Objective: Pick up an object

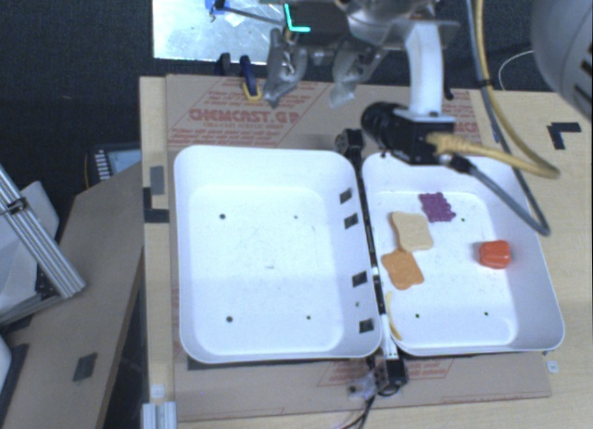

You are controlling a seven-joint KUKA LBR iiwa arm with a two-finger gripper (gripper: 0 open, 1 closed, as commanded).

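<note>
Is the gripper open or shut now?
Open. The gripper hangs above the bins' far edge, its two fingers spread apart with nothing between them.

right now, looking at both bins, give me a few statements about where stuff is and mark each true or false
1. The purple piece lies in the right bin. True.
2. The red-orange block lies in the left bin. False: it is in the right bin, near its right wall.
3. The tool hangs above the cardboard behind the bins, holding nothing. True.
4. The tan slice lies beside the orange slice, near the divide between the bins. True.
5. The tool's fingers are clamped on the purple piece. False: the fingers stand apart, far from that piece.
</note>
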